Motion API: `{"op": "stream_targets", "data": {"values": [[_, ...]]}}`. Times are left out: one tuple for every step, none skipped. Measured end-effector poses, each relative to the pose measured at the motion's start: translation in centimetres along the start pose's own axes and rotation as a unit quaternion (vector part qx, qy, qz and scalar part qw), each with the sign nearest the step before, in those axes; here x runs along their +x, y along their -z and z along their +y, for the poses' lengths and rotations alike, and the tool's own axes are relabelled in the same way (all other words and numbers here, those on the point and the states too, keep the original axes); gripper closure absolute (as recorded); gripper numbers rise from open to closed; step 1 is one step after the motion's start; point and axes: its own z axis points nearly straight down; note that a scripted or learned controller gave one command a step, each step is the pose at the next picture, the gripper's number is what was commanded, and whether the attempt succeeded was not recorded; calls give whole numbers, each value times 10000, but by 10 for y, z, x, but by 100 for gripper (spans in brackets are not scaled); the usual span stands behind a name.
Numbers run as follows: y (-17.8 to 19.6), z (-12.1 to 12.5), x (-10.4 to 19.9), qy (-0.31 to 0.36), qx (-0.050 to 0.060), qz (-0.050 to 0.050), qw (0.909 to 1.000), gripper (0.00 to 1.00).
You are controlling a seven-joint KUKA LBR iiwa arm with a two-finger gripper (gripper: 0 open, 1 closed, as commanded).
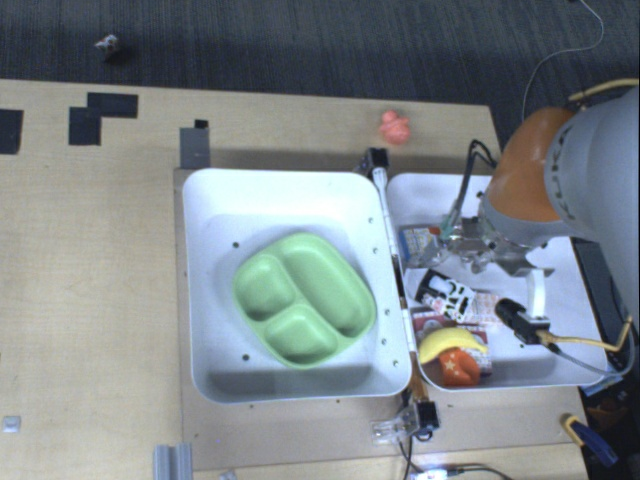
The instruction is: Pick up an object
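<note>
While the grey arm [600, 163] reaches in from the right, its orange band [525, 178] hangs over the right bin [425, 194] and the gripper [472, 251] sits low over the upper middle of that bin, pointing down into the clutter. Whether the gripper is spread or clenched is not to be made out from this angle, as the wrist covers it, and nothing can be seen held in it. Several things lie in the right bin. A blue-and-white packet [418, 240] lies just beside the gripper on its left, against the wall shared with the left bin [210, 218]. A black-and-white patterned packet [446, 293] lies near the gripper, just below it and slightly left. Further down, apart from the gripper, a banana [447, 342] lies in the bin's lower left corner, and a red fruit [459, 366] touches its lower edge. The left bin holds a green divided plate [303, 298], tilted and roughly central. A small pink thing [395, 126] lies on the bench [100, 268] beyond the bins.
</note>
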Motion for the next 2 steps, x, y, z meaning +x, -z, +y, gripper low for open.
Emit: {"op": "stream_targets", "data": {"values": [[11,1,1,14,-17,2,10000,100],[11,1,1,14,-16,2,10000,0]]}}
